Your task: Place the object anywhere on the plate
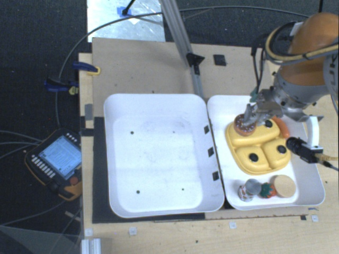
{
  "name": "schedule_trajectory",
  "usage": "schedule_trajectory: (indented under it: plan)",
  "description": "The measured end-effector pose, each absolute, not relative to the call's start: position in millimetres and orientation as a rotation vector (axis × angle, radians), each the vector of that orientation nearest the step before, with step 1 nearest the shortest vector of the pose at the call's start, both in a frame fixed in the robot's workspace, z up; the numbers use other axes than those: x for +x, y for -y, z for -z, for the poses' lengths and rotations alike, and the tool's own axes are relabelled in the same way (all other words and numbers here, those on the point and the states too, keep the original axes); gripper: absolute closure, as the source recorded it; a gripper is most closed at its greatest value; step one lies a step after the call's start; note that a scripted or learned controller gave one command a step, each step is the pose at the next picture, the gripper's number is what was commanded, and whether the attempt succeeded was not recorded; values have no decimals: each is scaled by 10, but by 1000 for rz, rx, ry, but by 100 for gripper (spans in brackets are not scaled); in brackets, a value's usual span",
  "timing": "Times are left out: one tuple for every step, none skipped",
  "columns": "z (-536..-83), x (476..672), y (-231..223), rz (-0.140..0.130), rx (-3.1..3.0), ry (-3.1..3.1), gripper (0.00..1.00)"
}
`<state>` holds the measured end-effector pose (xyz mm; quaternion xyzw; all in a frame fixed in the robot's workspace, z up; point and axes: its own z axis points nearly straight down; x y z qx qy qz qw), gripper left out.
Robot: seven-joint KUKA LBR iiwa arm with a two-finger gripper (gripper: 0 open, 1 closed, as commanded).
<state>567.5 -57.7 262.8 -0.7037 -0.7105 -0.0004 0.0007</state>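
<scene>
Positioned over the right bin point(318, 192), the gripper point(248, 119) is seen pointing down at the upper left compartment of the yellow plate point(259, 148). A small round brownish object point(244, 126) is seen directly beneath it, resting in that compartment; whether it is pinched cannot be told from this view. The plate is divided into three compartments, and a dark spot is seen in each of the two lower ones. Just beside the plate's upper right edge an orange piece point(282, 127) is seen, partly covered by the arm. Along the bin's near wall, a small grey-and-white item point(249, 189), a red and green toy point(266, 190) and a tan disc point(284, 185) are lined up close together. The left bin point(153, 155) is shown with a bare white floor. Open room around the plate is limited to narrow strips along the right bin's walls. Both bins are set on a tan board point(143, 67), with dark carpet around it and a handheld pendant point(57, 160) lying at the left.
</scene>
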Motion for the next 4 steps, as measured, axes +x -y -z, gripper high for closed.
schedule_trajectory:
  plan:
    - [-2516,5572,5,3,-2208,2232,100]
    - [-2390,5645,-525,2,-2211,2231,100]
    - [-2451,5596,-1041,4,-2210,2232,100]
    - [-2389,5600,-1674,5,-2209,2233,100]
